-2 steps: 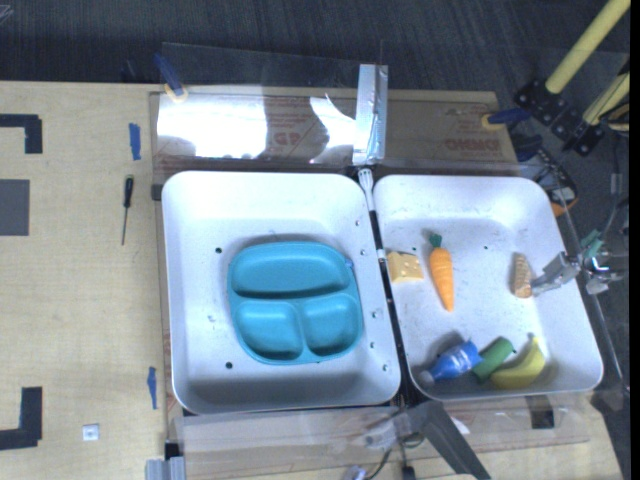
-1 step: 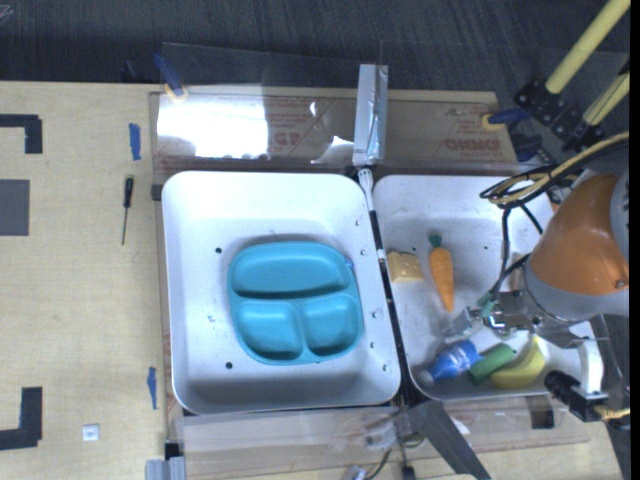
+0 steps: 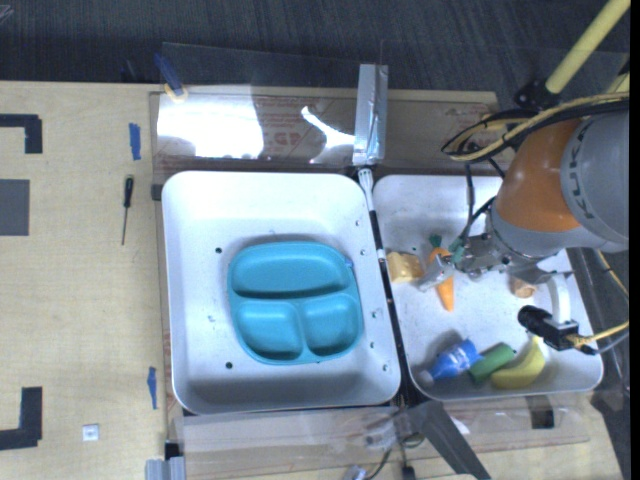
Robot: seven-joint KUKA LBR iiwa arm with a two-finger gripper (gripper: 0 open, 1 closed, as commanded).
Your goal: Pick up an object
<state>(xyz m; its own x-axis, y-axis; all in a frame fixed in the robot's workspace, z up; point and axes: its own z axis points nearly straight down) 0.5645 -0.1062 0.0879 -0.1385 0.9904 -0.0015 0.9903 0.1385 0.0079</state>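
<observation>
Crowding claw [image 3: 447, 268]: carrot [image 3: 446, 290], bread piece [image 3: 403, 266], close beside.

From my remote station I log the pale wooden bench top [image 3: 70, 298] as matt, with a faint grain. The two shallow white plastic bins look smooth and semi-gloss: the left bin [image 3: 190, 218] at nine o'clock, the right bin [image 3: 425, 203] at three o'clock. The turquoise compartment tray [image 3: 292, 300] in the left bin reads as smooth moulded plastic with a soft sheen. At twelve o'clock, a clear plastic sheet [image 3: 250, 128] glares strongly, very glossy. The upright grey metal strip [image 3: 370, 113] beside it appears brushed. The arm's orange band [image 3: 535, 183] looks satin; its grey casing [image 3: 600, 183] matt. The yellow banana-shaped toy [image 3: 525, 366] at five o'clock appears smooth plastic.
</observation>
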